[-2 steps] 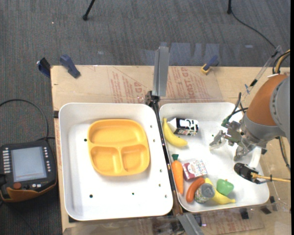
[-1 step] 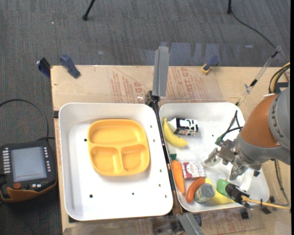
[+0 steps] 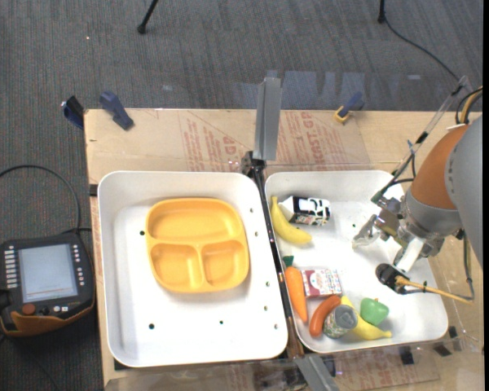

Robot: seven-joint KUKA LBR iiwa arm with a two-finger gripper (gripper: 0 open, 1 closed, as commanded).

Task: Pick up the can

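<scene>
Although the gripper hangs over the right bin, I cannot tell its state, and nothing is seen in it, so the pick seems not yet begun. Well below it and a little to the left, the can lies among toy food. Farther left, a yellow tray sits in the other bin. Around the wooden bench is dark carpet.

Wooden bench, two white bins side by side, touching

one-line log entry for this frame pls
grey two-finger gripper: over right white bin, holding nothing | small silver can: untouched, bin's front, beside red sausage
</scene>
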